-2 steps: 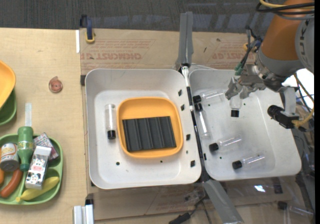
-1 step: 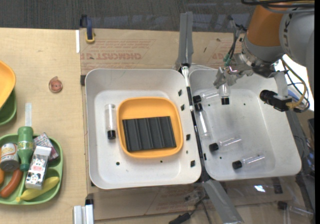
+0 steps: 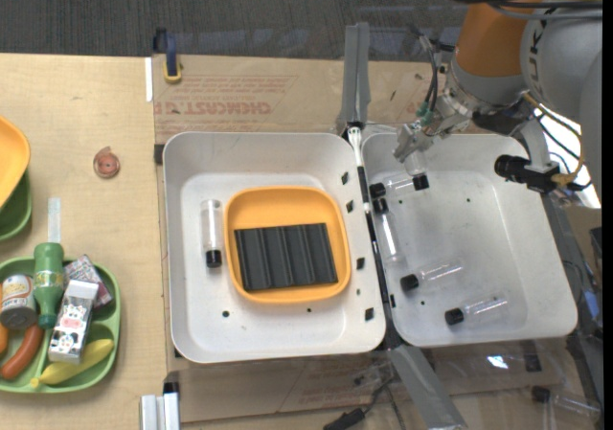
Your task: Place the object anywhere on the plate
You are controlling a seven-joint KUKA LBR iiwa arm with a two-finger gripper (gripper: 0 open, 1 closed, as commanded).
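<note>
The gripper (image 3: pixel 414 143) hovered over the right bin (image 3: pixel 536 323), above a capped tube (image 3: pixel 397 187) near its far left corner; whether its pincer was apart or together could not be told. To do well, it should drop squarely over that tube and then carry it to the orange plate (image 3: pixel 287 206) in the left bin (image 3: pixel 187 323). The cardboard (image 3: pixel 225 98) behind read "CHEMCUT", seen reversed

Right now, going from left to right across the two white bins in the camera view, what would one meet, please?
Vial beside the plate → orange plate with its dark ridged insert → vial → vial.
</note>
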